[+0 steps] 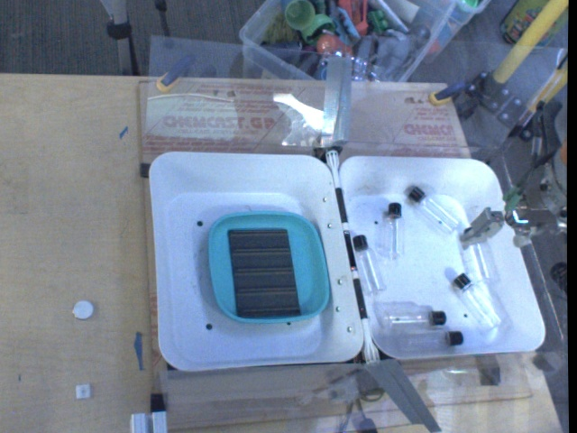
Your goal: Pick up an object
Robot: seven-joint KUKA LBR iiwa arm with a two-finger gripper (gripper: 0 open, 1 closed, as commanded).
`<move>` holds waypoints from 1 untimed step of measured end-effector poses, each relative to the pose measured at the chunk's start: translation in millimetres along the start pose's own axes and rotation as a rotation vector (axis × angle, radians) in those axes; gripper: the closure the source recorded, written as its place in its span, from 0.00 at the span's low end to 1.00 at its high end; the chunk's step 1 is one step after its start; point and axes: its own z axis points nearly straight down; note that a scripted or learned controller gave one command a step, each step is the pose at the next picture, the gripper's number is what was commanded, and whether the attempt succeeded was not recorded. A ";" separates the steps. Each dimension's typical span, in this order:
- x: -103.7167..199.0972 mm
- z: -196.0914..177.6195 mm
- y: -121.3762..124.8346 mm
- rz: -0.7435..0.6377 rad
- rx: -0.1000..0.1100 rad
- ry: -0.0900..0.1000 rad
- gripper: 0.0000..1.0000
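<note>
Camera view showed the tool (487, 226) over the right bin (505, 332), above its right side; whether its fingers were spread could not be told. Several clear black-capped vials (431, 207) lay scattered there. The left bin (180, 188) held a teal tray (311, 269).

A pale wood bench (63, 197) fills the left. Far off, on grey carpet (207, 7), sits a clear tub (270, 39) of coloured toys, with tripod legs (117, 12) at far left.
</note>
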 end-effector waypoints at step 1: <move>-27.5 141.6 30.6 0.081 -0.003 0.004 0.00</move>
